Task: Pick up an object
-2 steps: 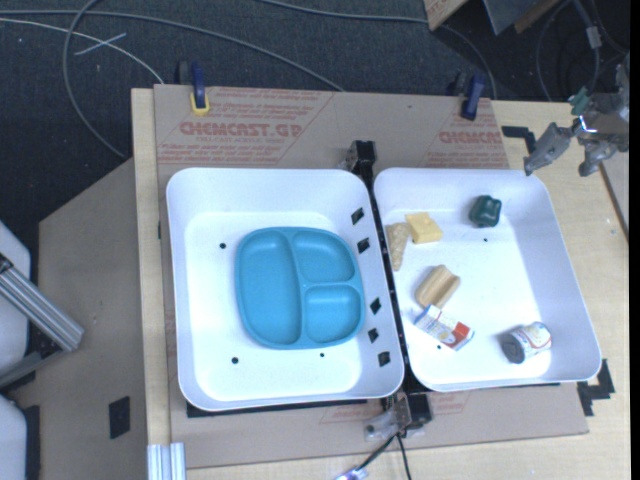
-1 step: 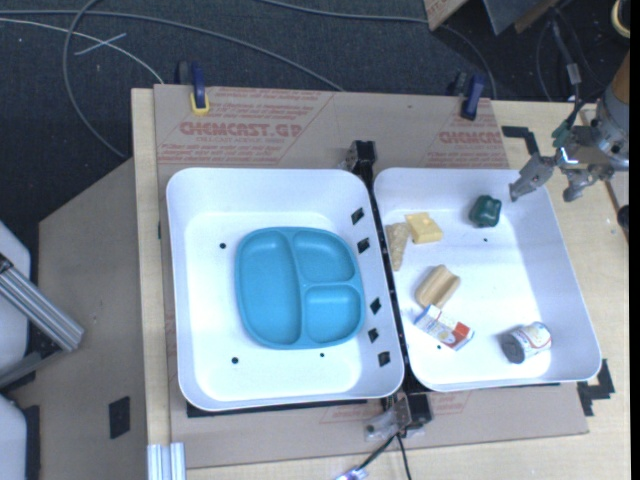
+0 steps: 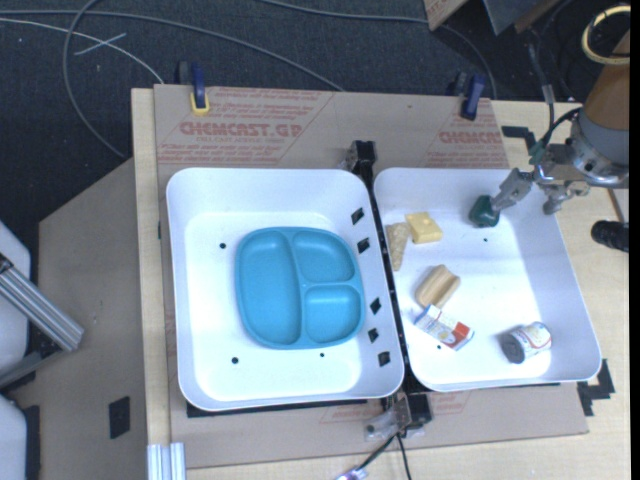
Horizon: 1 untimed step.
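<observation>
Tool hovering upper right of frame, grip state impossible to tell | green object lying just below-left, likely target | right bin holding other items

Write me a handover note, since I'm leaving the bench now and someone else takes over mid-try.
Gripper: over the right bin's far side, beside a small green object; no grasp visible.
Right bin also holds a yellow block, tan block, red-and-white packet and grey-red piece.
Left bin: blue divided plate.
Done: nothing lifted.
Left: pick up one object.
</observation>
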Each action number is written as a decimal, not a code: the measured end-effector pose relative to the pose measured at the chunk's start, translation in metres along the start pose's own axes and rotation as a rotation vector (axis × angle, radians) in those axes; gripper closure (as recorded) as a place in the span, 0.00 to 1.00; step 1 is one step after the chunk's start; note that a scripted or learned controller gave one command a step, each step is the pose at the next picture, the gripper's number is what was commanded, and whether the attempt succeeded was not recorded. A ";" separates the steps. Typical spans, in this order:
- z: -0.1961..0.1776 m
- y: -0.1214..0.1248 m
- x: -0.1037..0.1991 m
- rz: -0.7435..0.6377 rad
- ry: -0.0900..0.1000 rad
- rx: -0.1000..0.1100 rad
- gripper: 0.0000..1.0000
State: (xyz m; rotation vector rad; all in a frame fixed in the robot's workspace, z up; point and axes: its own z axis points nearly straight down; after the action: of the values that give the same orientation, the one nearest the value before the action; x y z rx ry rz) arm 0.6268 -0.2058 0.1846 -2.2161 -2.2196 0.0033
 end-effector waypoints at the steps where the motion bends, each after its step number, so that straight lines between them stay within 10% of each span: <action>1: 0.062 0.003 0.004 -0.001 0.000 0.000 0.00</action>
State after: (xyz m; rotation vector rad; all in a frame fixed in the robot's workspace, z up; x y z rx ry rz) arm 0.6292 -0.2013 0.1231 -2.2155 -2.2209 0.0031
